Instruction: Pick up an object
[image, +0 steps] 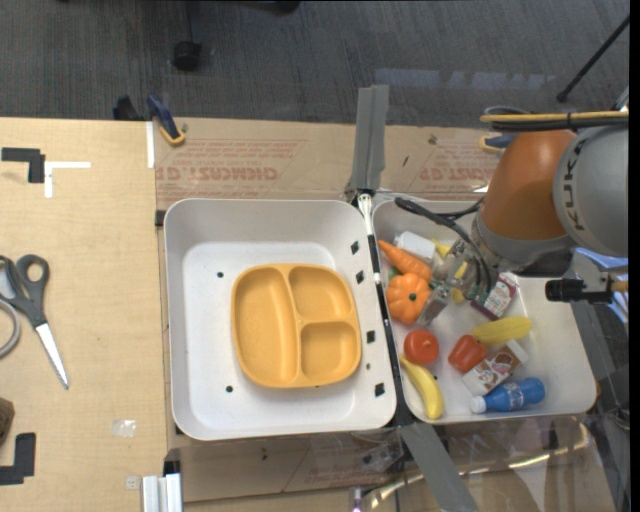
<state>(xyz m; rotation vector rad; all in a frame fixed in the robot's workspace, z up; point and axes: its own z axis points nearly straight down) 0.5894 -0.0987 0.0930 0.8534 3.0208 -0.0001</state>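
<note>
A pale wooden bench (80, 300) on grey carpet bears 2 white bins. The left bin (190, 320) holds an orange 3-part tray (296, 325). The grey arm (560, 190) reaches in from 3 o'clock over the right bin (560, 400). Its gripper (452, 272) hangs low at that bin's 11 o'clock corner, just beside the small pumpkin (408, 297) and carrot (405, 258); whether the fingers grip anything I cannot tell.
</note>
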